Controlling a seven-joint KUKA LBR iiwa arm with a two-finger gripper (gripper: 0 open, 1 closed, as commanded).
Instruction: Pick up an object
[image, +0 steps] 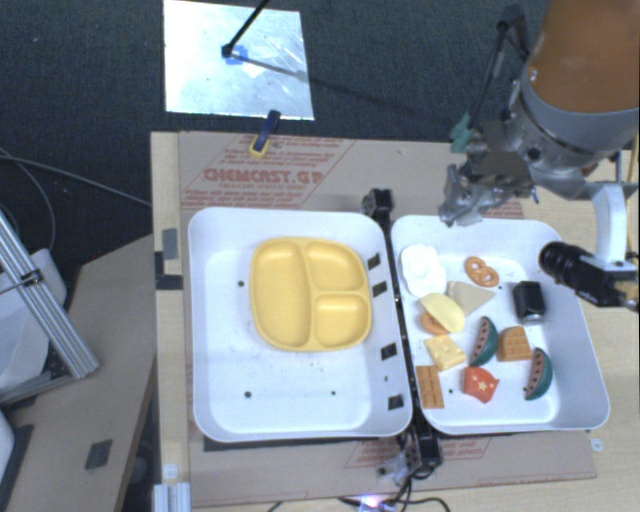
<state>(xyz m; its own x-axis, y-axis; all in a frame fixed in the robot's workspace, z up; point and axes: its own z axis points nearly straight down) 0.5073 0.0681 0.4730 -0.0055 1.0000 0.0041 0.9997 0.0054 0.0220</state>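
Note:
My gripper (462, 207) hangs above the far edge of the right bin (570, 395), just beyond the toy food, and nothing shows between its fingers. In that bin lie a white egg piece (422, 267), a pretzel (481, 270), a yellow chip (443, 312), a cheese cube (445, 352), a cracker (429, 386), a red strawberry piece (480, 383), a toast square (514, 343), two watermelon slices (484, 340) (539, 373) and a small black block (528, 300).
The left bin (215, 400) holds a yellow divided plate (308, 293). Black clips (390, 350) run along the seam between the bins. A black cylinder on a bracket (580, 270) juts over the right bin's right side. A foil sheet (240, 60) lies beyond the bench.

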